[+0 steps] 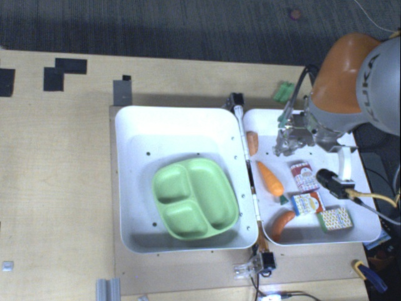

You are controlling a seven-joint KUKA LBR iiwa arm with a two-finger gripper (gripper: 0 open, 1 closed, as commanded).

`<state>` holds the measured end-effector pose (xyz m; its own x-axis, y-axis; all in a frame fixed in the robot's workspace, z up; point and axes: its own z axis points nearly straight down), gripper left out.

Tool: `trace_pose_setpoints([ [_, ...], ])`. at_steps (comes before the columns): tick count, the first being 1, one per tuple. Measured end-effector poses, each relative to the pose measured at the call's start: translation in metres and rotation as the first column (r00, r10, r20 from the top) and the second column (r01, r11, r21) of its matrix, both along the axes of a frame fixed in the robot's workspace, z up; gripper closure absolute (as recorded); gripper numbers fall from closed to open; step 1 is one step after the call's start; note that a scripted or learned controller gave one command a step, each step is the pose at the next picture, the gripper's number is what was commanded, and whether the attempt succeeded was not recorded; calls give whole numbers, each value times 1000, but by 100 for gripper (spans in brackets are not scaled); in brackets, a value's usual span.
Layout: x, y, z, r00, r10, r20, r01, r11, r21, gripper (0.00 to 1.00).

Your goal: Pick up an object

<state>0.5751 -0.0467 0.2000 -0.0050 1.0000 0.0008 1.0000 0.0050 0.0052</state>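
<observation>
The end effector (289, 137) hangs over the upper part of the right bin (369, 231), at about 1 o'clock from the middle of the worktop (56, 187). I cannot tell how far it is open, because its metal parts are small and blurred, and nothing can be seen in its hold.

The closest candidate to pick is the toy carrot (270, 178), which lies on the bin floor near the left wall, at about 7 o'clock from the end effector and apart from it. Its long axis runs from 11 o'clock to 5 o'clock. The end at 5 o'clock looks thicker and may carry a small green part, but this is not clear.

In my judgement it is a light and stiff plastic piece, smooth and a little slippery because of the round body. It should be taken across the middle, with the grip line at a right angle to the long axis, so it does not roll out.

Other things are near: a sausage-like piece (252, 143) at 12 o'clock from the carrot, a red packet (303, 175) at 3 o'clock. The left bin (182, 121) holds a green divided plate (195, 197).
</observation>
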Motion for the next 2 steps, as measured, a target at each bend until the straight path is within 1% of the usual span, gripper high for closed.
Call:
trace_pose_setpoints([
  [1,0,0,-1,1000,-1,-2,1,1000,0,0],
  [2,-36,-47,-58,1000,-4,-4,4,1000,-1,0],
])
